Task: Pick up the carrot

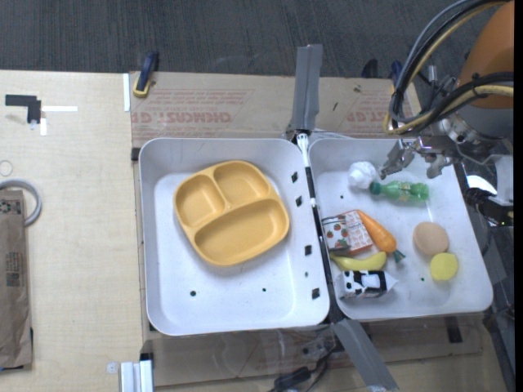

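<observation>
Glossy white right bin (466, 300) with tapered orange carrot (377, 231); pincer (398, 160) above it, grip state unclear.

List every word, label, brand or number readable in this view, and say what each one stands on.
"CHEMCAT" with more letters after it, red, upside down: on the cardboard sheet behind the bins; the rest is too blurred to read.
Small box beside the carrot: printed pictures, text too small to read.
Black-and-white carton: pattern, no legible words.
Brown bag at the left edge: dark print, unreadable.
</observation>
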Motion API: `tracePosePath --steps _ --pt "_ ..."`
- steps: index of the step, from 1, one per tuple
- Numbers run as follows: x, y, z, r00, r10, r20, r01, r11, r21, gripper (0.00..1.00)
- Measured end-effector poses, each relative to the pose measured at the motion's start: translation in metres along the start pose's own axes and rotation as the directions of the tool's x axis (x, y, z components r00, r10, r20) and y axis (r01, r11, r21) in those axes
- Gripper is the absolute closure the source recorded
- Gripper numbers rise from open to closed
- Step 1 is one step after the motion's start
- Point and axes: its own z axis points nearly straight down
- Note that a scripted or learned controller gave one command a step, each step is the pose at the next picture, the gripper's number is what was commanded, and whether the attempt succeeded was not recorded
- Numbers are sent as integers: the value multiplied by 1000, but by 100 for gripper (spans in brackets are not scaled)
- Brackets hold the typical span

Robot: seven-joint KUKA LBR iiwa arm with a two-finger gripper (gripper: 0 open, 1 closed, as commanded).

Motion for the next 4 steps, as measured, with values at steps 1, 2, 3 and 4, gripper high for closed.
tracePosePath --steps 1,2,3,4 --pt "11 -57 135 1000 -20 0 20 1000 1 0" --pt "-12 -37 156 999 43 -2 -43 999 -8 0" --pt "-13 -36 146 999 46 -1 -46 999 -10 100" --pt "8 -75 46 996 85 1 -85 996 0 100"
